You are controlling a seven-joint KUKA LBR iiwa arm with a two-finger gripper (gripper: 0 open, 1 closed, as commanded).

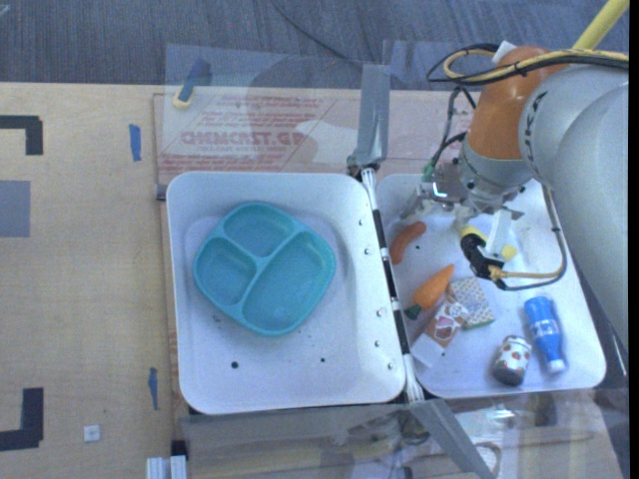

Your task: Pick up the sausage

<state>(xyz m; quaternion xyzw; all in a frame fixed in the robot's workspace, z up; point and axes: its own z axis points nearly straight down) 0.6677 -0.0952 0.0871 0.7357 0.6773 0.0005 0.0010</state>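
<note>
The arm comes in from the right and hangs over the right-hand bin (pixel 579 367), its orange-banded wrist above the bin's far half. The gripper (pixel 439 196) sits just under the wrist, at the bin's upper left; from this high slant I cannot tell whether it is released or clenched, and nothing shows caught in it.

The sausage (pixel 406 239) lies in that same bin, hard by the left wall, just below and a touch left of the gripper: near, but apart from it. Its long axis runs on a diagonal, upper right down to lower left, so my read is that a grasp wants to close across that diagonal, with a short drop down and left to get there.

It looks like a small, stubby reddish-orange piece, smooth and slightly curved. Careful, though: a carrot (pixel 433 287) of a brighter orange lies just below it on nearly the same slant, easy to mistake. A blue bottle (pixel 544 332) rests well off, lower right. The blue plate (pixel 265 265) sits in the left bin (pixel 200 367).
</note>
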